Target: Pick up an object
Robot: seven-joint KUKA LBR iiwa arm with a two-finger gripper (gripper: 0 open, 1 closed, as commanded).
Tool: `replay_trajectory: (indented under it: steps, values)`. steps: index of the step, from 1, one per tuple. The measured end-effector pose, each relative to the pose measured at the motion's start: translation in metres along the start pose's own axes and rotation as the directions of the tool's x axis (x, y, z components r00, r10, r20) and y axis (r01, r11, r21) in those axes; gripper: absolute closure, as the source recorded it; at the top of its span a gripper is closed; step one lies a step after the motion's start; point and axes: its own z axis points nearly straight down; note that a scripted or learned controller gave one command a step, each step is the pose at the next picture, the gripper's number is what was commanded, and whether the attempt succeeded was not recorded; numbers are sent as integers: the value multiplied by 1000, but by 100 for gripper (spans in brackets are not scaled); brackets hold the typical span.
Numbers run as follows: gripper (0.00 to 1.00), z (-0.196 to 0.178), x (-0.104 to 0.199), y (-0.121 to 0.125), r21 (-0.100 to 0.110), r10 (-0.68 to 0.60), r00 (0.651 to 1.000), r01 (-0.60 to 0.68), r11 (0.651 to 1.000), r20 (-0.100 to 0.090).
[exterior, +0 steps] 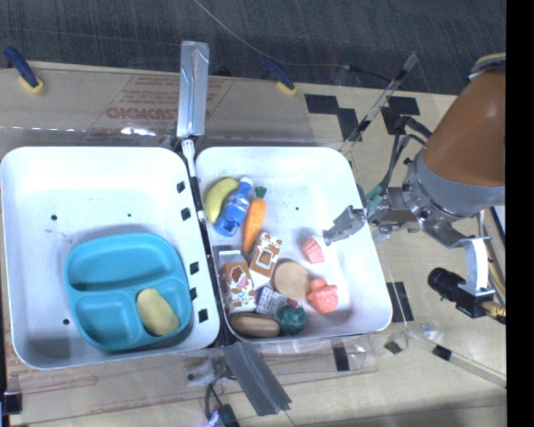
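I have the hand point(345, 224) hovering at the approach stage, its grip state unclear to me, with the pink toy point(313, 250) just below-left, so next I must descend.

Lab; clamped bench point(445, 363); toy-filled bins point(338, 172)
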Motion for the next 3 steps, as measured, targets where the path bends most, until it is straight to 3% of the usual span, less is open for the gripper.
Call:
replay_trajectory:
  steps: [1, 2, 3]
  values:
    - [0, 114, -11, -7, 9, 3, 1000, -3, 1000, -3]
    - [0, 163, -25, 12, 5, 16, 1000, -16, 1000, -2]
    - [0, 189, -37, -1, -12, 2, 1000, -2, 1000, 0]
